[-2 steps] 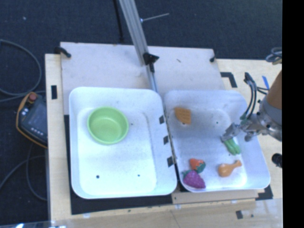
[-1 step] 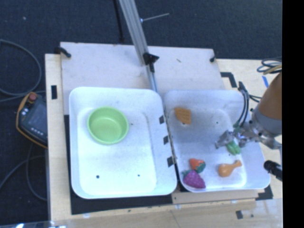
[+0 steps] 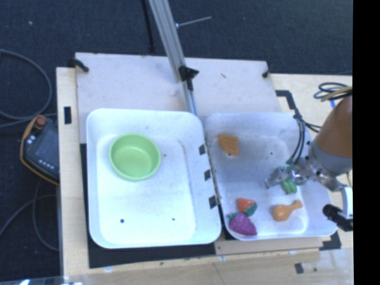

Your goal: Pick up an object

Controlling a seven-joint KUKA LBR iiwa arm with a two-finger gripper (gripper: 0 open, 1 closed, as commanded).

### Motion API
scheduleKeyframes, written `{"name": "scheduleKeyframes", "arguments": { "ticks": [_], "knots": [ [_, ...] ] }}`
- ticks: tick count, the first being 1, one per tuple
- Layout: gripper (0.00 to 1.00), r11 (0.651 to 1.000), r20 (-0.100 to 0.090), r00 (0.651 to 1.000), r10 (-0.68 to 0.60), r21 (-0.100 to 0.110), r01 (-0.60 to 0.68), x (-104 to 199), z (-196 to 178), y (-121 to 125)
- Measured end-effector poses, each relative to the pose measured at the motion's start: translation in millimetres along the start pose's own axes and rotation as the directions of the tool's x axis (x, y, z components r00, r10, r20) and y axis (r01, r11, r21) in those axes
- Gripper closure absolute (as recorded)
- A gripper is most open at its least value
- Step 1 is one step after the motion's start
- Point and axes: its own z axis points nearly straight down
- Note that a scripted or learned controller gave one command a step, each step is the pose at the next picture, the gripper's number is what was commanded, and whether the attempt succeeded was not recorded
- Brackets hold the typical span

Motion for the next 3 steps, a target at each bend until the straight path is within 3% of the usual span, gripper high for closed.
{"name": "scheduleKeyframes", "arguments": {
  "ticks": [1, 2, 3],
  "knots": [
    [1.00, 1.000, 0.001, 1.000, 0.005, -0.007, -0.005, -1, -13, 2],
    [1.00, 1.000, -0.009, 1.000, -0.006, 0.007, 0.006, 1, -58, 2],
    [1.00, 1.000, -0.008, 1.000, -0.006, 0.006, 0.006, -6, -105, -1]
  ]
}}
